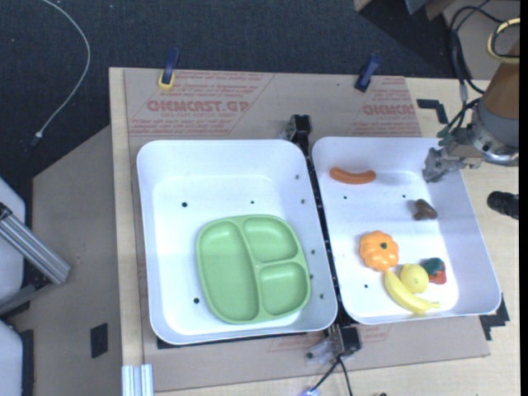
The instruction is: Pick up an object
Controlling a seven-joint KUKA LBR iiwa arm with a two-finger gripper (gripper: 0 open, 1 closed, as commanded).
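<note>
The right bin (462,299) holds an orange sausage (353,175) at the back, a small brown lump (424,210), an orange pumpkin (379,250), a yellow banana (406,294), a yellow lemon (414,277) and a red-and-green strawberry-like piece (435,271). My gripper (438,165) hangs over the bin's back right corner, right of the sausage and above the brown lump. Nothing shows between its fingers.
The left bin (157,188) carries a green three-compartment plate (250,266). A black clamp (299,127) sits at the back between the bins. Blue and yellow clips (168,70) hold the cardboard base at its far edge. Cables run at the right.
</note>
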